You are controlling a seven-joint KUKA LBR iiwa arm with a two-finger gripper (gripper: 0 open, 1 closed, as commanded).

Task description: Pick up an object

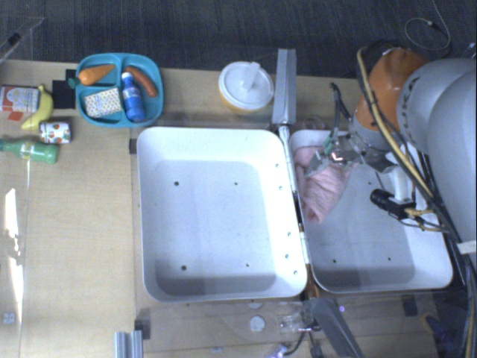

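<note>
Far-left bench clutter, not in play: a small carton (18, 99), a yellow banana (39, 107), a printed can (54, 132) on its side, a green bottle (31, 151) lying flat. All look like hard, smooth toy plastic.

Blue divided tray (155, 88), rounded and glossy, sits at the far side just beyond the left bin. It holds an orange carrot-like piece (97, 74), a blue bottle (133, 98) and a few other bits.

Left bin (216, 213): shallow white plastic, rounded corners, a few small dots on the floor.

White lidded cup (247, 86), round with a yellowish base, sits on the bench beyond the gap between the bins, next to a grey metal bracket (283, 86).

Right bin (373, 252): same shape as the left. The target is a pink cloth (322, 186), soft and crumpled into folds, lying in the bin's far-left corner against the wall shared with the left bin.

Gripper (337, 155) is low over the far end of the cloth, touching or almost touching. The claw is hidden in wrist hardware and cable, so I can't tell its state and can't confirm a hold.

Step, as I read it: at the grasp point, pick not done. Next move calls for closing on a bunched fold, then a straight lift. Limp fabric may slip or drag along the wall.
</note>
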